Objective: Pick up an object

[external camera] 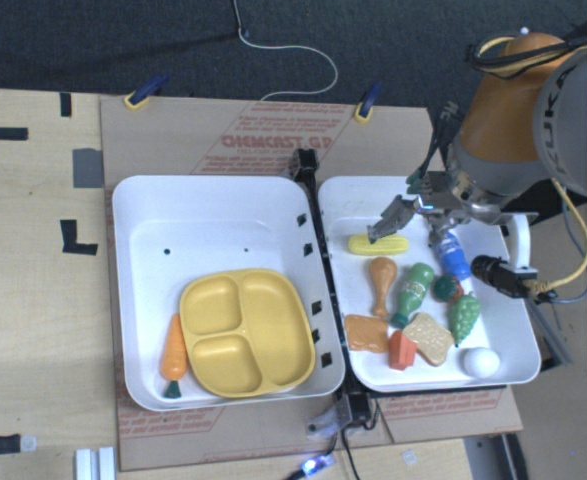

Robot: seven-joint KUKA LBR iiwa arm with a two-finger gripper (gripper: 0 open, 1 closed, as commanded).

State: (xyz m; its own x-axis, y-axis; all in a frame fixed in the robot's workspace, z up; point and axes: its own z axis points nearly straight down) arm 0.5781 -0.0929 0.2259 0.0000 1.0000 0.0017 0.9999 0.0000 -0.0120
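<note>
Seen from above, two white bins sit side by side. The left bin (133, 268) holds a yellow divided plate (245, 330) and a toy carrot (174, 353). Over the right bin (513, 368), the gripper (413, 224) hangs with fingers spread and nothing between them. A toy corn cob (378, 244) lies just below its left finger (385, 227), long axis running left to right.

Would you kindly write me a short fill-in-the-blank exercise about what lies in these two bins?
1. The yellow divided plate lies in the ____ bin.
2. Beside that plate lies a toy ____ with an orange body.
3. The hand hovers over the ____ bin.
4. The white egg sits near that bin's ____ right corner.

Missing words: left; carrot; right; lower
</note>
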